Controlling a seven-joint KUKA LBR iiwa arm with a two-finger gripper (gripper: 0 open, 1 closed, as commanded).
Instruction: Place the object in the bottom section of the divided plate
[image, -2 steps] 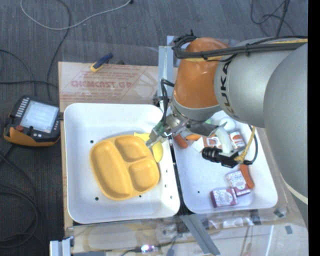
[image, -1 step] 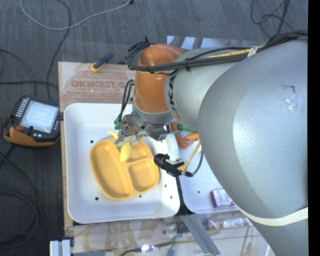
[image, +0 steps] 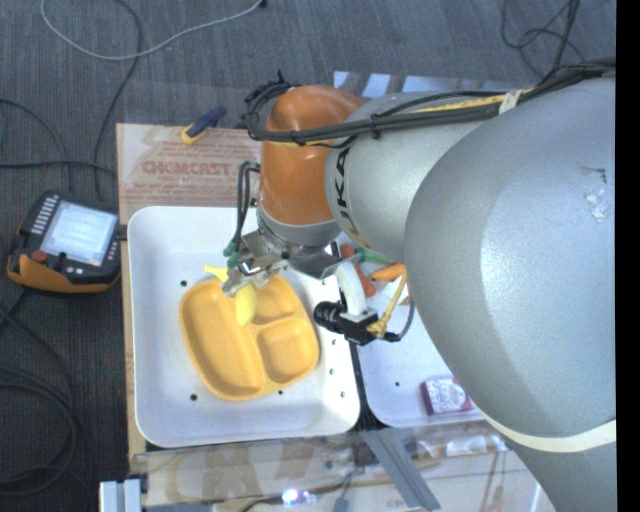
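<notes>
Dark grey carpet with loose cables surrounds a bench holding two shallow white bins. At far left, on the floor, lies a teach pendant (image: 65, 243) with an orange rim and lit screen. Left bin (image: 160, 400) holds a yellow divided plate (image: 245, 345), its long axis running from upper left to lower right. A small yellow object (image: 243, 308) lies on the plate's upper part, just below the gripper (image: 245, 275); its pointing cannot be told, nor the gripper's state. Right of the plate, a black cable connector (image: 340, 322) hangs. Orange pieces (image: 385, 272) and a small purple packet (image: 447, 396) lie in the right bin (image: 395, 405), under the grey arm (image: 500, 240).
</notes>
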